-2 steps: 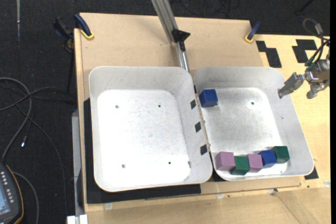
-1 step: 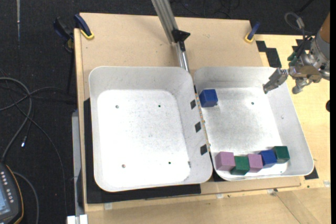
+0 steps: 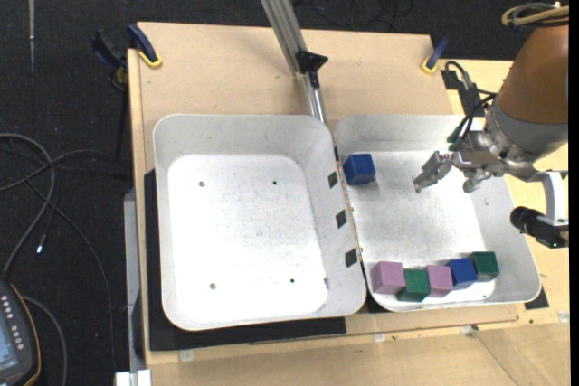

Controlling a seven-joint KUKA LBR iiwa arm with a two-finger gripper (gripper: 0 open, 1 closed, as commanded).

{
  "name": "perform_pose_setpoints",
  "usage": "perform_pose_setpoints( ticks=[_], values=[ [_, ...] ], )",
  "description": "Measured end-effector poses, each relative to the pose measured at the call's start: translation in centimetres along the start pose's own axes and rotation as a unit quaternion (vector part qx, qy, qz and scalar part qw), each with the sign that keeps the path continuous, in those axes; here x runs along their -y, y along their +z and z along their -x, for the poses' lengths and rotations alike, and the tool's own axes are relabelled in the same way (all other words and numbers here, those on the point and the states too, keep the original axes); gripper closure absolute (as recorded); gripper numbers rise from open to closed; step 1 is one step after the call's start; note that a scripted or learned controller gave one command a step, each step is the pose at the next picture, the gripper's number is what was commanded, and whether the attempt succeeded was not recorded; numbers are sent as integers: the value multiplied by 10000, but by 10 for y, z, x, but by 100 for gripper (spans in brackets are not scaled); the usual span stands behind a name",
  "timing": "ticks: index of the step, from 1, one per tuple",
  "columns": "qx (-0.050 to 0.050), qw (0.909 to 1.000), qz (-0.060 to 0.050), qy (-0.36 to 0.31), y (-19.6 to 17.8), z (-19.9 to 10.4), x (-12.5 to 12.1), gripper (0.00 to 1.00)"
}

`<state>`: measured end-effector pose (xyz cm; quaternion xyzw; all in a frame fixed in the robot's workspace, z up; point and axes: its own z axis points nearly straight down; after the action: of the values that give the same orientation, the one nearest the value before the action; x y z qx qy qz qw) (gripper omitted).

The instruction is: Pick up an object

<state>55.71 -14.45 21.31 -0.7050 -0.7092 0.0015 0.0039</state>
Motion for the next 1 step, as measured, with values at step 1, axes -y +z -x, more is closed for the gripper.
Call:
perform_pose_setpoints(
  ticks=[1],
  values=[
    [30, 10000, 49, 41, -1, 34, -14, 0]
  ],
)
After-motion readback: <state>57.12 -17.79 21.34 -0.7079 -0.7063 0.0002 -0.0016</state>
